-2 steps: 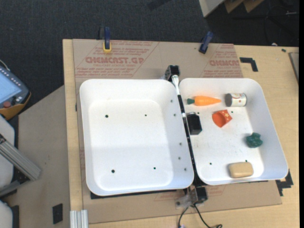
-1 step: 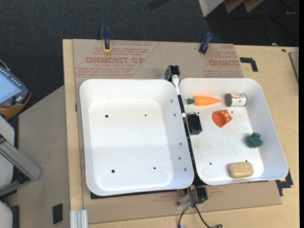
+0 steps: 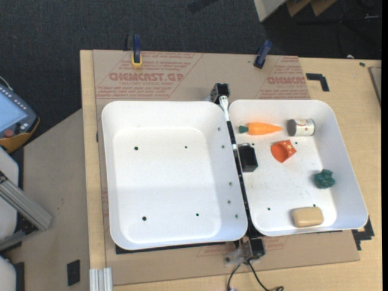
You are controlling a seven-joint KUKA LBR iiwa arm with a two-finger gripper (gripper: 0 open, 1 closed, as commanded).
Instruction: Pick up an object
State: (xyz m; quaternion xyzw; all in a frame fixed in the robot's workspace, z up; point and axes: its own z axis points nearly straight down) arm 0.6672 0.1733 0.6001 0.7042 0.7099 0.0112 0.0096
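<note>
Candidate objects all sit in the right bin (image 3: 345, 162): orange carrot toy (image 3: 262, 128) near the top left, lying sideways; small white cylinder with a dark cap (image 3: 301, 127) just beside its tip; red-orange wedge piece (image 3: 282, 151) below those; dark green lump (image 3: 325, 179) toward the right wall; tan block (image 3: 307, 216) near the bottom edge. A small black block (image 3: 247, 157) lies by the bin's left wall, close to the seam between the bins. All pieces apart from each other, none stacked.

Left bin (image 3: 163, 117) has only small dark dots on its floor. Both bins rest on a cardboard sheet (image 3: 182, 71) on the tabletop, held at the far edge by a yellow-blue clamp (image 3: 136, 48) and a blue clamp (image 3: 263, 54).

Hand state: cannot tell from this frame.

Step, as I judge it: start of the task, nothing lifted, every object flat on the bin floor. Next move calls for choosing one target and coming down over the right bin. Tan block and green lump look easiest, well clear of neighbours. Carrot and cylinder sit close together, so a descent there risks bumping both. Black block hugs the wall, awkward for finger clearance.
</note>
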